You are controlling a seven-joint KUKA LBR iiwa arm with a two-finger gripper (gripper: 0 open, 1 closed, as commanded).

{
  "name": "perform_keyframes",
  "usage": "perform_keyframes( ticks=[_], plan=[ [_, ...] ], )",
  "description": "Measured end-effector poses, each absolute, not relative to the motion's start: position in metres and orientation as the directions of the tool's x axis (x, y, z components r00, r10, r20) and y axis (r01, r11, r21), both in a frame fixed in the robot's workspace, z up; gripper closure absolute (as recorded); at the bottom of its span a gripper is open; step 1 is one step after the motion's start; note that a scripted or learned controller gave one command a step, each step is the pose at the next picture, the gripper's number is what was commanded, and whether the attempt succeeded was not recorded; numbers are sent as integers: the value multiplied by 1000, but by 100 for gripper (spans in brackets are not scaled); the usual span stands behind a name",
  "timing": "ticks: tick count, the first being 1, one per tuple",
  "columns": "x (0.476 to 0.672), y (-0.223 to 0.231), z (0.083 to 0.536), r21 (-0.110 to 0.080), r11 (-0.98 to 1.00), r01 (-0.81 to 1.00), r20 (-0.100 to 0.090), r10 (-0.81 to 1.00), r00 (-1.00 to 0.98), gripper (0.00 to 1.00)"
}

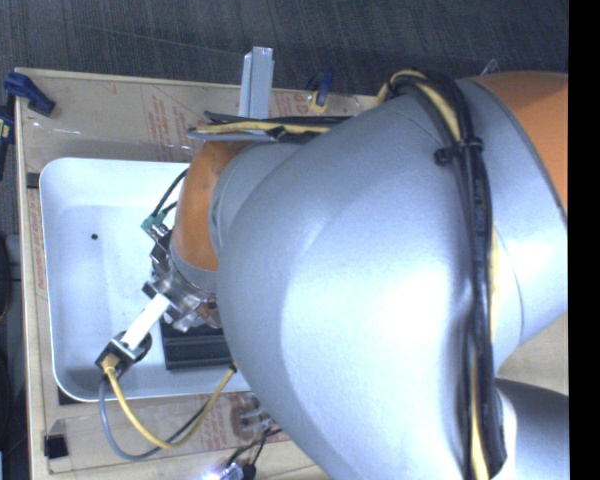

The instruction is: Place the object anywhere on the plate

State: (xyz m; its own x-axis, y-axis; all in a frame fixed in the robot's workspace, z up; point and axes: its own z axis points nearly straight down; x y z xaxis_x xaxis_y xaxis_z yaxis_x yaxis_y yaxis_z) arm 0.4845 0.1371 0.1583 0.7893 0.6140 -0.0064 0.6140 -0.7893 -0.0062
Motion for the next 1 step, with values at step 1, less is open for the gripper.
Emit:
perform_keyframes(
  ticks=[1],
  plan=[
    [534, 220, 181, -5, -674, 739, -3, 739, 674, 100]
  ],
)
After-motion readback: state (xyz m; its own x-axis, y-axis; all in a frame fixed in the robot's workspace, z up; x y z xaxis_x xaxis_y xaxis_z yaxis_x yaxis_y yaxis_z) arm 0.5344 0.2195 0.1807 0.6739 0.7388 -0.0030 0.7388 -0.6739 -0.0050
